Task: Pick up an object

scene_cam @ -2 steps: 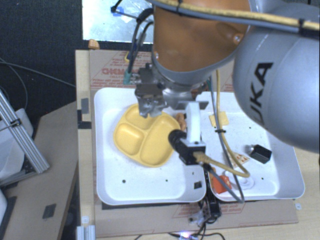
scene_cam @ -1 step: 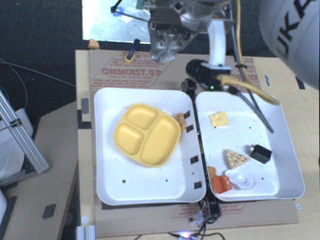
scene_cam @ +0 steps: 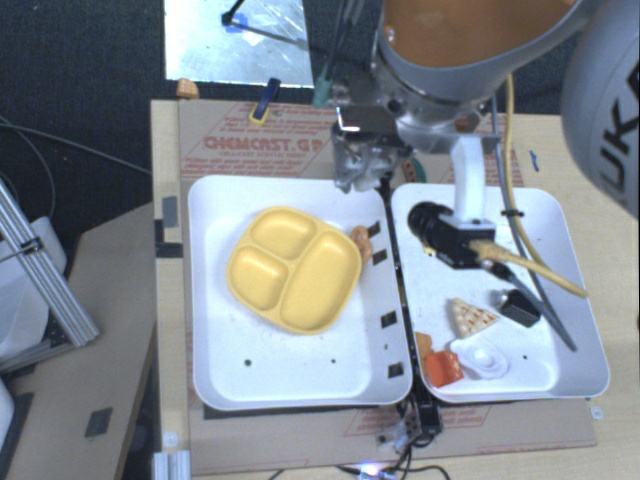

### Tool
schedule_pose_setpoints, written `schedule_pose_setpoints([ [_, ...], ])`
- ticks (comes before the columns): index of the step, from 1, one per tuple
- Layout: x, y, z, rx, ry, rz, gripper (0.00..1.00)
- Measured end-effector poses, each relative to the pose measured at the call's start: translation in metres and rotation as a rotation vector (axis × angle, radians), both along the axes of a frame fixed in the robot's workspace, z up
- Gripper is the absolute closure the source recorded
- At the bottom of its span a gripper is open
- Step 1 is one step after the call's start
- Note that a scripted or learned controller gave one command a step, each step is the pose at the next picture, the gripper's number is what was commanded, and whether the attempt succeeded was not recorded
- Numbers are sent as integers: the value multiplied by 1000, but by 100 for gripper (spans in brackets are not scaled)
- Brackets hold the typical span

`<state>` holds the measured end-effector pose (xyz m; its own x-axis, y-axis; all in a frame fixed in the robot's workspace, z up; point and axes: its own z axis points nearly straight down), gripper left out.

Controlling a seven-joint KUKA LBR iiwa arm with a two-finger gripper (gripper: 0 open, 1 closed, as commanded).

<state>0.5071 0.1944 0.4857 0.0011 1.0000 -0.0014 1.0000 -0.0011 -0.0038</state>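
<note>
Yellow divided plate [scene_cam: 295,268]: smooth glossy plastic. Both white bins [scene_cam: 215,368]: smooth matt plastic. Bench top [scene_cam: 250,143]: matt brown cardboard, printed. Orange band [scene_cam: 470,13]: glossy. Gripper [scene_cam: 362,163]: shiny bare metal. Sheet [scene_cam: 240,23] beyond bench's far edge: reflective foil-like.

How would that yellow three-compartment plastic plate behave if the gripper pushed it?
The yellow three-compartment plastic plate looks rigid and light, so it would probably slide across the smooth left white bin rather than bend. It lies flat and wide, so tipping seems unlikely.

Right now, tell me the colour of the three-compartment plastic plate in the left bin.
Pale yellow plate, seen in the camera view.
</note>
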Motion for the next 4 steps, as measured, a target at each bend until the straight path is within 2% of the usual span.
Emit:
schedule_pose_setpoints([
  [1,-22,43,-21,3,-3,10,100],
  [2,-21,0,-90,-1,1,-2,100],
  [3,-21,22,-106,2,-3,5,100],
  [4,-6,-29,-260,-6,11,-4,100],
])
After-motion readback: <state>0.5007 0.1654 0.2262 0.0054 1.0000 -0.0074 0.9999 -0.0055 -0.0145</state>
